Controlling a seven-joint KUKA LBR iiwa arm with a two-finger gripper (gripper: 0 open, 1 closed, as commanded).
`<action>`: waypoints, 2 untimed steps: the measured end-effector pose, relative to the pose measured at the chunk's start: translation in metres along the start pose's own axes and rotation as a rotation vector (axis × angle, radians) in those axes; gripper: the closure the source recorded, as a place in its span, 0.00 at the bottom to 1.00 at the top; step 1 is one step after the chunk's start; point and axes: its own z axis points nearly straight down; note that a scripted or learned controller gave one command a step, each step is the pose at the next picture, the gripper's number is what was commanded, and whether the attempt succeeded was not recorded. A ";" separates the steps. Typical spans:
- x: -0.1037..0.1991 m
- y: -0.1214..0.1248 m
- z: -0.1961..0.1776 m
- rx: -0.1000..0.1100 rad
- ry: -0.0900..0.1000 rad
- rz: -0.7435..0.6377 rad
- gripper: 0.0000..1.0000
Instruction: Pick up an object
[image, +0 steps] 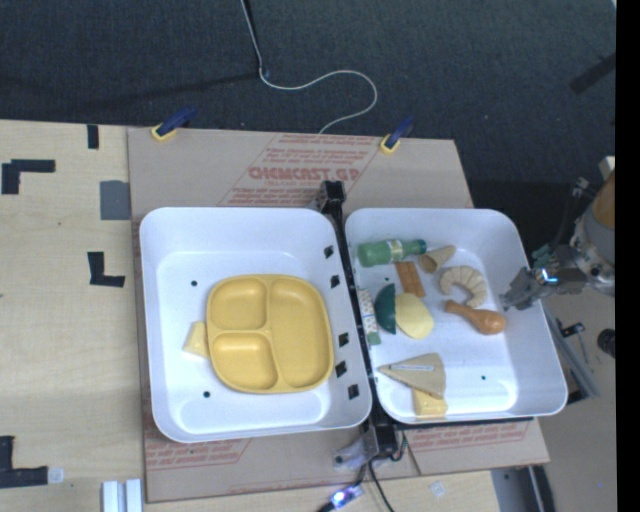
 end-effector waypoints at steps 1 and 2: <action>0.056 0.007 -0.010 0.000 0.002 -0.005 1.00; 0.111 0.005 -0.005 0.002 0.002 -0.005 1.00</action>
